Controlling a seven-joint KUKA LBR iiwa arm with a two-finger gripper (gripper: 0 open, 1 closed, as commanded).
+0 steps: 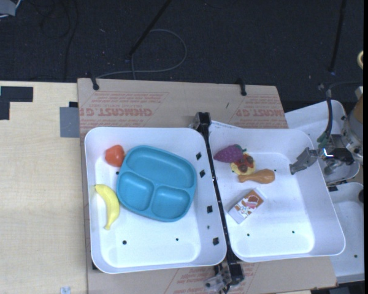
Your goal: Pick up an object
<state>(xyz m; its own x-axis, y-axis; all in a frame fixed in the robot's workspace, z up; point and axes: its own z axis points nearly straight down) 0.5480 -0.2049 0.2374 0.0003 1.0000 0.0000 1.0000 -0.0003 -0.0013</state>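
Note:
The right bin holds a purple bunch of grapes, a small red and yellow toy, a tan drumstick and a small printed box. My gripper hovers over that bin's right edge, to the right of the drumstick and apart from it. Its fingers are spread open with nothing between them.
The left bin carries a blue divided plate, a red tomato and a yellow banana. A black divider runs between the bins. Cardboard lies under both.

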